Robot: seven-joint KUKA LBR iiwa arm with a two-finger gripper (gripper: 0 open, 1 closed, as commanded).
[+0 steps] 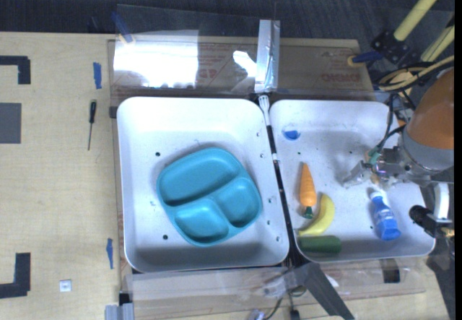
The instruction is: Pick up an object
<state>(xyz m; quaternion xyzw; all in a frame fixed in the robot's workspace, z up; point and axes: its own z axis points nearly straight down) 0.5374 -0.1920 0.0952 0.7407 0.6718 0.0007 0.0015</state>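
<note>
The right bin (339, 118) holds an orange carrot (307, 183), a yellow banana (322, 214) and a dark green cucumber (320, 243) along its left and front side. A small blue bottle with a white cap (383, 216) lies near the bin's right front. A small blue piece (291, 133) sits at the back left. My gripper (356, 174) hangs over the middle right of this bin, right of the carrot and just up-left of the bottle. Nothing shows in its grasp.
The left bin (137, 131) carries a blue divided plate (209, 194). A raised divider (274, 167) runs between the bins. The arm's orange band (437, 120) and cables crowd the right bin's right rim. A clear panel (188, 58) stands behind the bins.
</note>
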